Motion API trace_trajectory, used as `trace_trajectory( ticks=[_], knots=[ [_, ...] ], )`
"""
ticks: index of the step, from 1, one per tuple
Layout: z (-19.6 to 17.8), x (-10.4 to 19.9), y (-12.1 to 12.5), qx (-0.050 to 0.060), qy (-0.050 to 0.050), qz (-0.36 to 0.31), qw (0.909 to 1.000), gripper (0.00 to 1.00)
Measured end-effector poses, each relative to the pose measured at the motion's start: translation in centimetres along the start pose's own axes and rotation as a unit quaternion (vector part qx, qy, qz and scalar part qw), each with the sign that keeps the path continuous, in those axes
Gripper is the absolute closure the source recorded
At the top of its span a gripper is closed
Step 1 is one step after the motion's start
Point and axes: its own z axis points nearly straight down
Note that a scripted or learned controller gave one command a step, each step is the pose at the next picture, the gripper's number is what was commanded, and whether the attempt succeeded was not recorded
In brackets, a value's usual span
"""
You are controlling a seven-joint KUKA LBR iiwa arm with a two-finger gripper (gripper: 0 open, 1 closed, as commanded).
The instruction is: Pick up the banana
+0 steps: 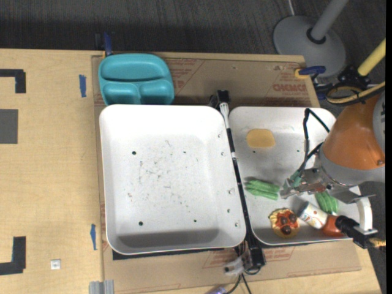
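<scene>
Tool (293, 187) sits low over the middle of the right bin (288, 116), presumably because it's fishing in the clutter there. Can't tell whether it's apart or together. A green pod (262, 188) lies mid-bin too. Honestly can't tell which piece is the banana; my guess is it's in the pile (313, 216) by that bin's near wall.

Tan cardboard-covered surface (49, 182) fills most of the view, with black tape marks (13, 81) at 9 o'clock and small blue tape strips (82, 86) near 10 o'clock. Dark grey carpet floor (153, 11) runs across 12 o'clock. Grey round stand base (300, 37) with a slanted pole sits on the floor at 1 o'clock. Lighting even, soft shadows.
</scene>
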Motion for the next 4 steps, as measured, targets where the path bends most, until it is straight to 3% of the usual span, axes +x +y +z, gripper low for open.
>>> trace_trajectory(
  ticks=[3,4],
  knots=[
    [-2.9,0.0,0.3,-0.004,-0.002,-0.001,1.0000,1.00],
    [-5.0,8.4,1.2,0.006,0.002,-0.055,0.9985,1.00]
  ],
)
